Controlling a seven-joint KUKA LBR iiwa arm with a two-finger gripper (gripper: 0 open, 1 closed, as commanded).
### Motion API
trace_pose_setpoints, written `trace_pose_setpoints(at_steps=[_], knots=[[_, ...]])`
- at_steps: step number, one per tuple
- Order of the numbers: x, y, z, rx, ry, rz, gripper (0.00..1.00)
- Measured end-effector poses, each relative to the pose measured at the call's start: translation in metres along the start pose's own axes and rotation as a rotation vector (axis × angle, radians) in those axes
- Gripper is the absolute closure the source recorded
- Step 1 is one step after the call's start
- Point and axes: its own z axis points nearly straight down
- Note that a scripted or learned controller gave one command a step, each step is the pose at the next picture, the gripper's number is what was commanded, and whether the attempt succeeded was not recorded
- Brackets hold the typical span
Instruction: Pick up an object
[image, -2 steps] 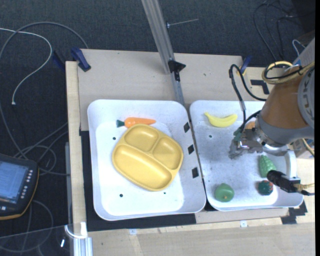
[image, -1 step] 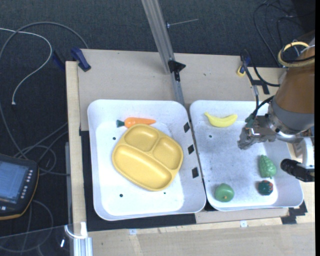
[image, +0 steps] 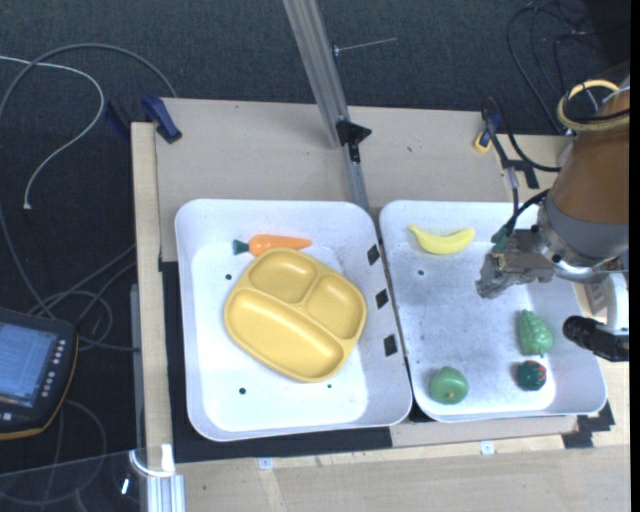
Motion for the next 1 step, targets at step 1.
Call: trace_pose_setpoints(at_steps=[1], knots=[[0.0523, 0.0373, -0.0028, -0.001, 0.002, -0.006, 1.00]])
